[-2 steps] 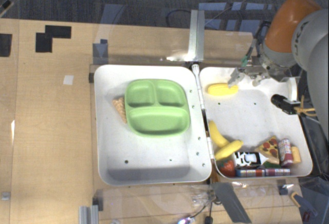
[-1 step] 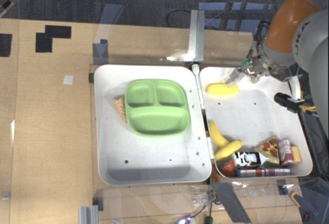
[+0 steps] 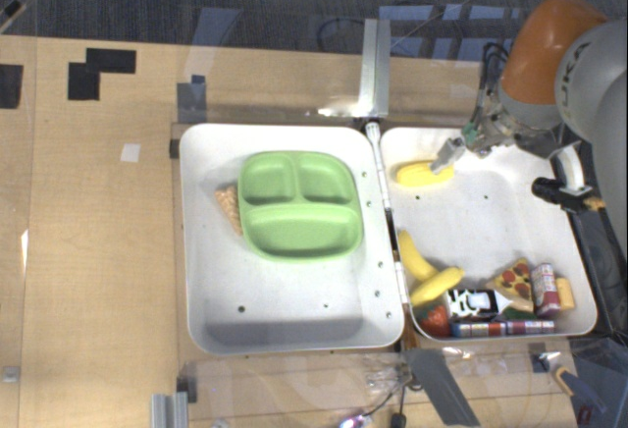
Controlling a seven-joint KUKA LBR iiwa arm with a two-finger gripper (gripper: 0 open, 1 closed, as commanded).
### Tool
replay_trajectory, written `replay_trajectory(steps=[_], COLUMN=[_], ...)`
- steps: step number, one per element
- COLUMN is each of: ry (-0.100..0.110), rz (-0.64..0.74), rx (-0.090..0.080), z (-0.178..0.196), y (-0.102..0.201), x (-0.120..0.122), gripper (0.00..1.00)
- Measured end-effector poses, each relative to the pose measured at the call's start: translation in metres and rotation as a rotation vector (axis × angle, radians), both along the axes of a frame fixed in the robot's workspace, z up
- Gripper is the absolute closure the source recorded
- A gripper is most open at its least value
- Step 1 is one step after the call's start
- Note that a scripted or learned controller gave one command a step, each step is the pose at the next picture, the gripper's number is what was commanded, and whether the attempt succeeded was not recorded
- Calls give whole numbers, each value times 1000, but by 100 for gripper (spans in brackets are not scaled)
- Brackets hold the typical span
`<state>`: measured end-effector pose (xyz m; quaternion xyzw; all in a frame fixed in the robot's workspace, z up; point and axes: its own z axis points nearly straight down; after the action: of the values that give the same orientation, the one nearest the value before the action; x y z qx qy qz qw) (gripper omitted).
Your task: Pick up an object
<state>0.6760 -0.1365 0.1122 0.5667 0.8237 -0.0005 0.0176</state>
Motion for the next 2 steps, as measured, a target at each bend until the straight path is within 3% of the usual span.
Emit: replay_trajectory(steps=[1, 2], ry=[17, 7], rz=[141, 139], rx=[17, 20], z=[-22, -8], y=[42, 44], x=[-37, -34], gripper=[0, 100])
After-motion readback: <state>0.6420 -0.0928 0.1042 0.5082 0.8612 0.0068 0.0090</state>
